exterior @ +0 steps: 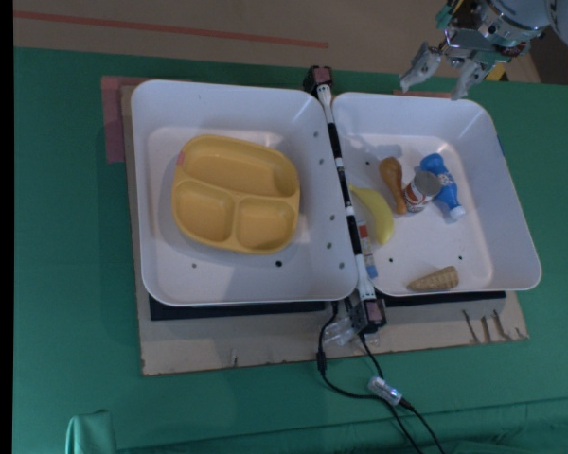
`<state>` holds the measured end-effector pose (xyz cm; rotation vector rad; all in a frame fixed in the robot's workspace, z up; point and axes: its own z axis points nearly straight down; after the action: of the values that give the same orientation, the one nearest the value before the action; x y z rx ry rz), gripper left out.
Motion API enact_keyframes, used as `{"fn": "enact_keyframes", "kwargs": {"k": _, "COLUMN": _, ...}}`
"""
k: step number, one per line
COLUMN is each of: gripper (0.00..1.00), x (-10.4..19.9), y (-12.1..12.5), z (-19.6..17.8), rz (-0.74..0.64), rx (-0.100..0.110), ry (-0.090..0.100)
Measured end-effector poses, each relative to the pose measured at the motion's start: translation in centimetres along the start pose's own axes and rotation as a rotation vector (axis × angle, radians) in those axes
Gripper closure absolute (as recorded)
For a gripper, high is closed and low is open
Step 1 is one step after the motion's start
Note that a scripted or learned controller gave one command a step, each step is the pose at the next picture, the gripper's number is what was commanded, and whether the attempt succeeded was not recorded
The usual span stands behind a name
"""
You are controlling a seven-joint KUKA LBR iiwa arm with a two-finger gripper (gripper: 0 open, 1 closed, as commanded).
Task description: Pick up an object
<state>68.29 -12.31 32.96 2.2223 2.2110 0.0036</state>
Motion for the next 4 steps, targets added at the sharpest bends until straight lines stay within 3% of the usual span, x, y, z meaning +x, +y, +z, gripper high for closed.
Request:
{"fn": "enact_keyframes", "kwargs": {"k": 1, "gripper": 0.00, "x": -2.6, "y": 1.7, "z": 10.7, "rz": 0.001, "rx": 0.004, "ry": -0.004}}
{"fn": "enact_keyframes", "kwargs": {"k": 2, "gripper": 0.00, "x": -3.8, "y": 1.8, "z": 12.6, "rz": -0.009, "rx": 0.015, "ry": 0.011}}
{"fn": "enact_keyframes", "kwargs": {"k": 3, "gripper": 0.00, "x": -3.7, "y": 1.8, "z": 13.2, "rz": -0.007, "rx": 0.018, "ry": 0.007}}
{"fn": "enact_keyframes", "kwargs": {"k": 4, "gripper": 0.00, "x": -1.1, "y": -5.4, "z": 14.1, "rz": 0.001, "rx": -0.010, "ry": -0.005}}
